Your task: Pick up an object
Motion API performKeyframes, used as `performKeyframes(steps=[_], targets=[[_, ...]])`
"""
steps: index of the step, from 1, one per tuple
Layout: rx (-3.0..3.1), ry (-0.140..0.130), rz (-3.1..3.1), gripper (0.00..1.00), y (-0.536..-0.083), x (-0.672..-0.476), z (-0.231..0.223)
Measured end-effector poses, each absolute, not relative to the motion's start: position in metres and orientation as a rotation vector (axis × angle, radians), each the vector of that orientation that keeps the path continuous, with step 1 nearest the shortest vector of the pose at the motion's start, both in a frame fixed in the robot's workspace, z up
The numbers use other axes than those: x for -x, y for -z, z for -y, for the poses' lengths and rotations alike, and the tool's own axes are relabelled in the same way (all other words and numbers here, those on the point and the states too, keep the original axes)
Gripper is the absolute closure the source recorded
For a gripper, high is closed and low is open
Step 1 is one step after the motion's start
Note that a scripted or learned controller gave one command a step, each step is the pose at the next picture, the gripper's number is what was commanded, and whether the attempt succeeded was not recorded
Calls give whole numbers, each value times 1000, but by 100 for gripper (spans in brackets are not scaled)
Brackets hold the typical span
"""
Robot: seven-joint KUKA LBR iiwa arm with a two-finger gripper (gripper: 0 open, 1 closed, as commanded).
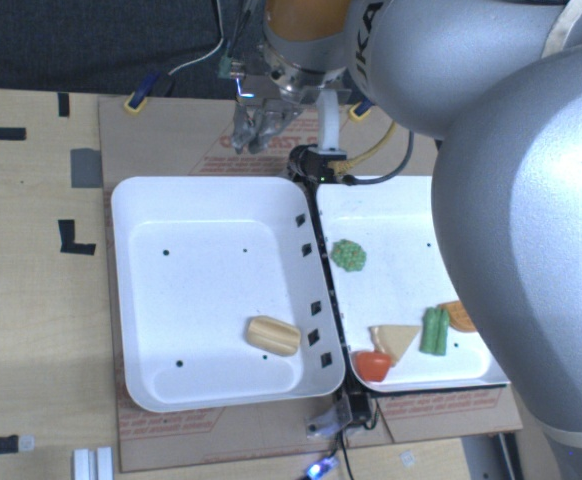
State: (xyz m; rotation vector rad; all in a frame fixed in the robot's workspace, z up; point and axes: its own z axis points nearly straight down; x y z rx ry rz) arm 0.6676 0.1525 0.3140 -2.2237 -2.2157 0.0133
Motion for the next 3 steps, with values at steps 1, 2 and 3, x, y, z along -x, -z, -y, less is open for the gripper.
performKeyframes(steps=[1,2,3], targets=[[2209,-9,2227,100,-261,-666,-239],[2221,12,2227,100,-364,-669,-223],[2225,-23,2211,100,-241,-666,-148]])
